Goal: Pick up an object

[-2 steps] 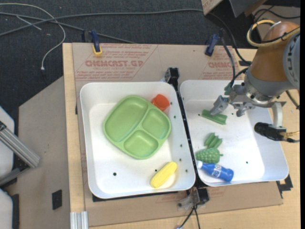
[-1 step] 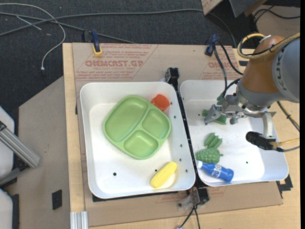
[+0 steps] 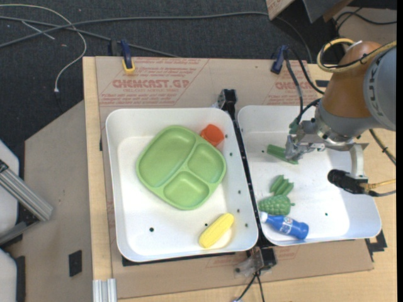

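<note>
In the right bin [image 3: 352,228], my gripper [image 3: 294,152] is low over the floor at the upper left, reaching in from the right. A dark green stick-shaped toy [image 3: 276,150] lies there with its right end at or under the gripper tip; whether it is gripped is hidden. Further toward the front lie a green leafy piece [image 3: 281,185], a bumpy green toy [image 3: 275,204] and a blue bottle-like toy [image 3: 286,226].
The left bin [image 3: 119,168] holds a light green divided plate [image 3: 181,167], an orange-red toy [image 3: 213,133] at the plate's upper right corner and a yellow corn cob [image 3: 216,230] near the front wall. A ridge [image 3: 242,168] separates the two bins.
</note>
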